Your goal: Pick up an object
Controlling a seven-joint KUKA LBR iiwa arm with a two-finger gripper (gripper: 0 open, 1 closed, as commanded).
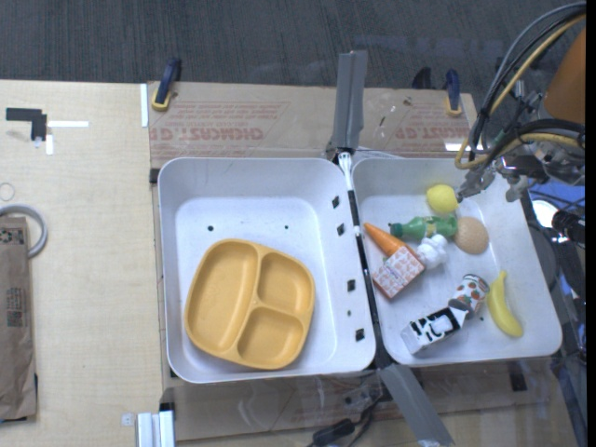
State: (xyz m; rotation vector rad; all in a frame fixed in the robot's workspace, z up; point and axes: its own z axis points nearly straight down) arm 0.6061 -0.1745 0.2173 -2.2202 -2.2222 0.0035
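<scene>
Two shallow white bins side by side on the bench (pixel 84 203). In the left bin (pixel 186 194): a yellow divided plate (pixel 250 303), three compartments, lying flat toward the near left.

In the right bin (pixel 531 324), a cluster of small things:
- lemon (pixel 441 198) at the far side, just below the gripper;
- green bottle (pixel 424 227) lying on its side, touching the lemon's near edge;
- tan egg-shaped ball (pixel 472 235) just right of the bottle;
- carrot (pixel 382 238) slanting along the left wall;
- red-and-white checked box (pixel 399 273) just near of the carrot;
- small white lump (pixel 431 248) between box and bottle;
- banana (pixel 505 305) near the right wall;
- black-and-white carton (pixel 442 321) lying tilted at the near side.

Gripper (pixel 488 181) at the far right corner of the right bin, above the rim, nothing seen between its fingers; open or closed: cannot tell.
</scene>
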